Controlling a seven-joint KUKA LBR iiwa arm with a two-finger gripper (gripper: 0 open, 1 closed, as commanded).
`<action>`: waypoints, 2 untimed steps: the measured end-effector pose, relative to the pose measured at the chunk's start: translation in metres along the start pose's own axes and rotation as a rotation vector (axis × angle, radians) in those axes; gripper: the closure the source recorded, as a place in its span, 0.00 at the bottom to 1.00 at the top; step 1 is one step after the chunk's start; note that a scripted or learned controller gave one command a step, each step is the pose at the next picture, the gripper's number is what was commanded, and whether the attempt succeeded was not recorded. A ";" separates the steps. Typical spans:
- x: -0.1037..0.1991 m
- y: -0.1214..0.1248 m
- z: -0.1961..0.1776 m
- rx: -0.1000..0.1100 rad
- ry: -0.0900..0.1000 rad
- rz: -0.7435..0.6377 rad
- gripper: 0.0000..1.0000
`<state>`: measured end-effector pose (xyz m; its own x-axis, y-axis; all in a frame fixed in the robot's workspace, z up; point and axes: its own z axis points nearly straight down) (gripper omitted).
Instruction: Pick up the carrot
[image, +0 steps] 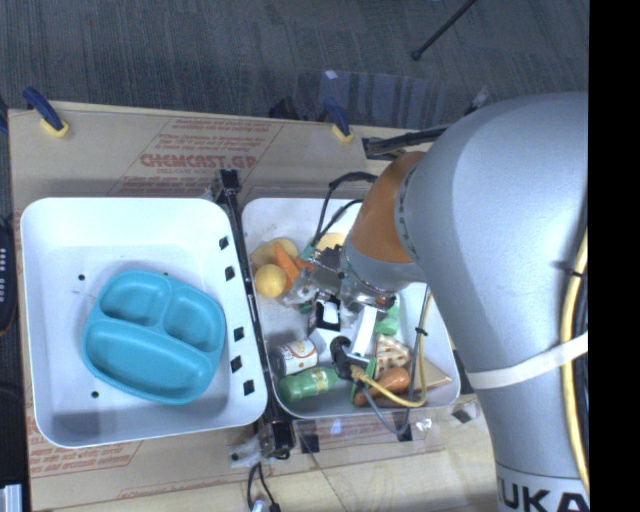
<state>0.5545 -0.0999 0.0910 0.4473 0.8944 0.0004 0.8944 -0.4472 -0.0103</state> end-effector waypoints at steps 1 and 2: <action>0.014 0.064 -0.001 -0.002 -0.001 0.015 0.00; 0.048 0.083 0.001 0.025 -0.015 0.309 0.00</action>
<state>0.6505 -0.0943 0.0895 0.6978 0.7160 -0.0215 0.7153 -0.6981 -0.0317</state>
